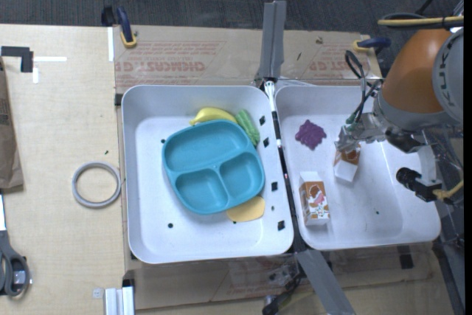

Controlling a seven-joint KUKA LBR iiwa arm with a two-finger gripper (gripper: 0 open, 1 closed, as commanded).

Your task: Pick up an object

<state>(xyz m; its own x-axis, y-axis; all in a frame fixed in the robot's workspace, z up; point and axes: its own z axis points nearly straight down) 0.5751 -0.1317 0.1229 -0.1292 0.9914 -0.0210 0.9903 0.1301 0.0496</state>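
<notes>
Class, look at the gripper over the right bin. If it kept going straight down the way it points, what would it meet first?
Most likely the small white box directly under the gripper, and then the floor of the right bin. Depth is hard to judge, so it may already be touching.

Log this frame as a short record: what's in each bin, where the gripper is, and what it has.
left bin: blue divided plate on top of yellow pieces and a green piece
right bin: purple lump, small carton
gripper: over the right bin, at a small white and orange box
grasp: cannot tell
bench: grey ring left of the bins
</notes>
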